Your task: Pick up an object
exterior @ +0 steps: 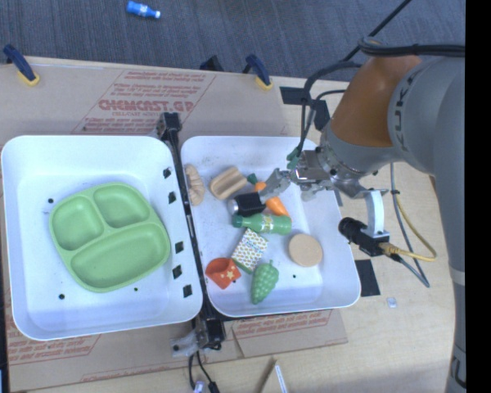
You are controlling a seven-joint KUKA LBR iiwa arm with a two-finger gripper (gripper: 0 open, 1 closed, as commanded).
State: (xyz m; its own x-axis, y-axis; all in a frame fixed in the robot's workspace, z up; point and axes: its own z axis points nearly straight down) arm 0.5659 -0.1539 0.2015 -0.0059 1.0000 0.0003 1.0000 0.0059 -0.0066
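Note:
The right bin (335, 281) holds several toy foods. Among them are a tan loaf (226, 181), a pale peanut-shaped piece (196, 184), a small black block (247, 204), an orange carrot piece (277, 206) and a green bottle-like piece (262, 223). Nearer the front lie a patterned box (250, 250), a red piece (222, 273), a green grape bunch (263, 282) and a round tan disc (306, 250). My gripper (268, 187) reaches in from the right, low over the bin's middle, just above the black block and the carrot piece. Nothing is visibly lifted.
The left bin (16, 170) holds a green divided plate (110, 236). A black divider with clips (180, 211) runs between the bins. The arm's grey body and cables (376, 137) overhang the right bin's right rim. Blue clamps (20, 64) pin the cardboard at the back.

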